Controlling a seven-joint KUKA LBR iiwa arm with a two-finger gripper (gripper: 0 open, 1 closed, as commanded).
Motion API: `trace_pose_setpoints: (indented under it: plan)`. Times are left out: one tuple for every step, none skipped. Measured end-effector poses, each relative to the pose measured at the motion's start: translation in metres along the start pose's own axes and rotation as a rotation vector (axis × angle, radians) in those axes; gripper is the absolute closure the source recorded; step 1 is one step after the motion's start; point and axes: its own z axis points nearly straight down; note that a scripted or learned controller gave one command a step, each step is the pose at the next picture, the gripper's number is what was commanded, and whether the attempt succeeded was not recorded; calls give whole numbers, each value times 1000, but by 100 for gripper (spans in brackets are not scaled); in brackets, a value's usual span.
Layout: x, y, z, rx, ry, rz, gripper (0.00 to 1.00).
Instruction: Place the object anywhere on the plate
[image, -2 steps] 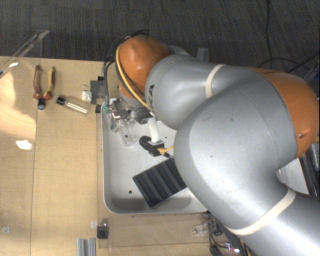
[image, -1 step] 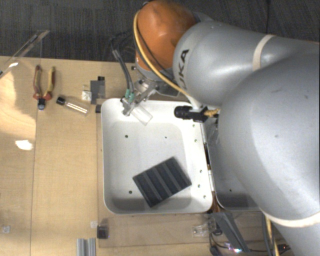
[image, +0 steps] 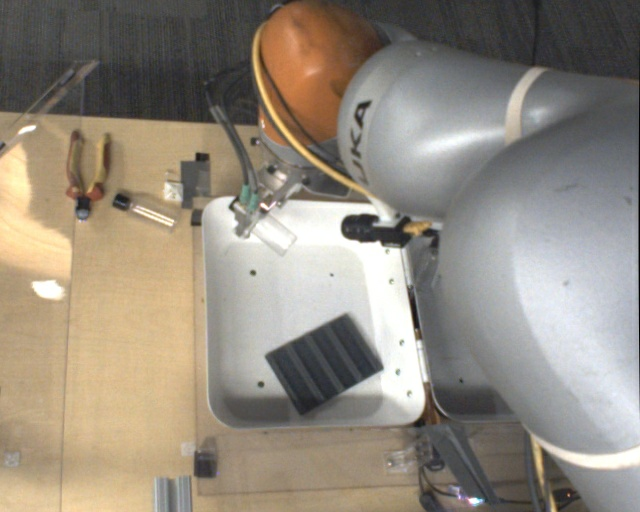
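Pale wooden bench (image: 120, 330) fills the left of the camera view, with dark ribbed matting beyond its far edge. Two white bins sit on it: the left bin (image: 230, 400) is open to sight, while of the right bin (image: 470, 402) just a near corner shows under the grey arm (image: 520, 260), which covers most of the right side. One loose thing lies in the left bin, a dark ribbed slab (image: 323, 362), flat on the floor, turned at a slant, in the near right part and well apart from the gripper. The orange band (image: 305, 60) of the arm sits above the bin's far edge, with one yellow cable (image: 262, 95) looped round it. The gripper (image: 255, 212) hangs over the bin's far left corner; a small clear piece (image: 274, 236) shows at its tip, and I cannot tell whether that is part of the tool or something carried, nor whether the jaws are released or clenched. One black stub with a yellow end (image: 378, 230) juts from the arm over the bin's far wall. On the bench to the left lie one pair of red-handled pliers (image: 87, 165), one small clear vial (image: 146, 209) with a black cap, and one dark block (image: 197, 177) just beside the bin's corner. Another small black block (image: 205, 463) sits near the bin's near left corner.
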Motion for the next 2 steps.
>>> trace_pose_setpoints:
  plan:
    - [-5,7,-106,-2,-1,12,100]
    - [16,-13,15,3,2,96,100]
